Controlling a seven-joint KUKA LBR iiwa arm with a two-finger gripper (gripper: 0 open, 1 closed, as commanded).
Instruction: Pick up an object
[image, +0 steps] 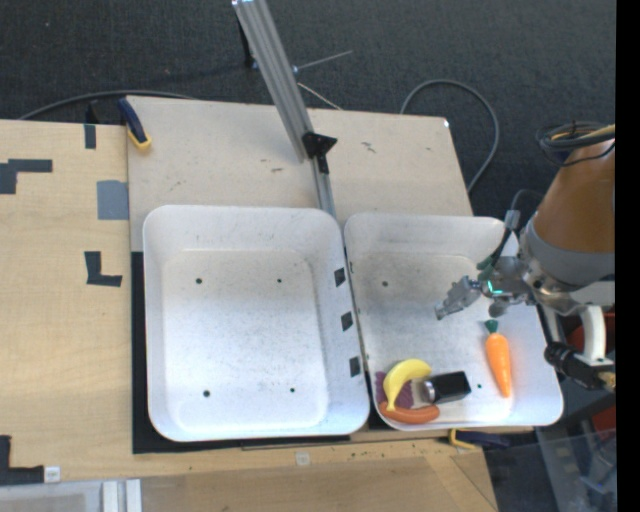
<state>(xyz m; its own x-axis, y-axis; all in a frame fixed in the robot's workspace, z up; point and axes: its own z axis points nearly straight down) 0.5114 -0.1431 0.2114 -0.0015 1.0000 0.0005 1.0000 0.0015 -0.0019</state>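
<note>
In the right bin (420, 240), an orange carrot (498, 362) lies near the right wall. At the bin's front lie a yellow banana (404, 377), a black block (448, 387) and a red-orange sausage-like piece (410, 412), packed close together. My gripper (452, 300) hangs over the middle of the right bin, left of and above the carrot. It looks open, with nothing between its fingers. The grey arm with its orange band (585, 205) reaches in from the right.
The left bin (160, 300) stands beside the right one, with a shared rim between them. A metal rail (285, 80) slants down from the top to the bins' back edge. A cable (470, 100) loops behind the bench.
</note>
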